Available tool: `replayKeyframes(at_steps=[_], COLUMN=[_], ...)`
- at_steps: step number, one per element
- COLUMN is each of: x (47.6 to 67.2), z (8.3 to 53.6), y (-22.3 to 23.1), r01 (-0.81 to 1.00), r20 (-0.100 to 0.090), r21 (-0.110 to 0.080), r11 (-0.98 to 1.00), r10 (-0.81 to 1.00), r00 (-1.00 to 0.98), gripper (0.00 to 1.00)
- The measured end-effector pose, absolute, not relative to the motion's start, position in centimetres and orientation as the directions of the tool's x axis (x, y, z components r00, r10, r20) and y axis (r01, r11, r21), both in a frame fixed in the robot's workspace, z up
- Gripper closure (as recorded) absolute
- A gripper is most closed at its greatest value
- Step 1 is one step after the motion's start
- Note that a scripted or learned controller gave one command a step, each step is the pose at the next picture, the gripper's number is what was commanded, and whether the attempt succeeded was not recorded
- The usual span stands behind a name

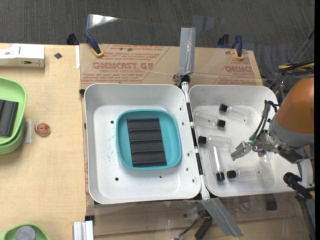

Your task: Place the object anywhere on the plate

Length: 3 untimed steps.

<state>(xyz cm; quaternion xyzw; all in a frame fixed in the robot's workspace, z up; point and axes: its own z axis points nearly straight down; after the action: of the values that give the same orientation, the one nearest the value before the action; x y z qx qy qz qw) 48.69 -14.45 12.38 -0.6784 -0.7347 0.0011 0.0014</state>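
Nearest the camera, two clear black-capped vials [226, 174] lie in the right bin [260, 186], just below the gripper [241, 151], whose jaws look spread and empty over another vial [216, 156]. So grasping is still the step in hand: close on one, lift, carry left. Well left waits the teal plate [172, 134] with its dark ribbed insert [146, 142] in the left bin [100, 144]. Beyond the jaws, more vials [222, 115].

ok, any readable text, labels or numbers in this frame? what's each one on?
"GHEMCAST.GP", approximate reading, red print on the brown cardboard sheet behind the left bin.
A second red print, top right of the same cardboard, near the clamp: too blurred to read.
Smaller red lines around both prints: too small to read.
White box at top left: dark marks, illegible.
Teal plate, vials, gripper: no text seen.
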Motion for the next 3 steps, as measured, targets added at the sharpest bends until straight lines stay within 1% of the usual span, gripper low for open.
replayKeyframes(at_steps=[1,2,3], x=[48.7,47.8,47.7], z=[13.2,22.7,20.4], y=[-14.5,-12.8,-12.3], r01=[0.997,0.974,0.876], r20=[0.001,-0.001,0.002], r21=[-0.005,-0.001,-0.002], r11=[0.076,0.227,0.483], r10=[0.997,0.974,0.876], r00=[-0.076,-0.227,-0.483], gripper=[1.0,1.0,1.0])
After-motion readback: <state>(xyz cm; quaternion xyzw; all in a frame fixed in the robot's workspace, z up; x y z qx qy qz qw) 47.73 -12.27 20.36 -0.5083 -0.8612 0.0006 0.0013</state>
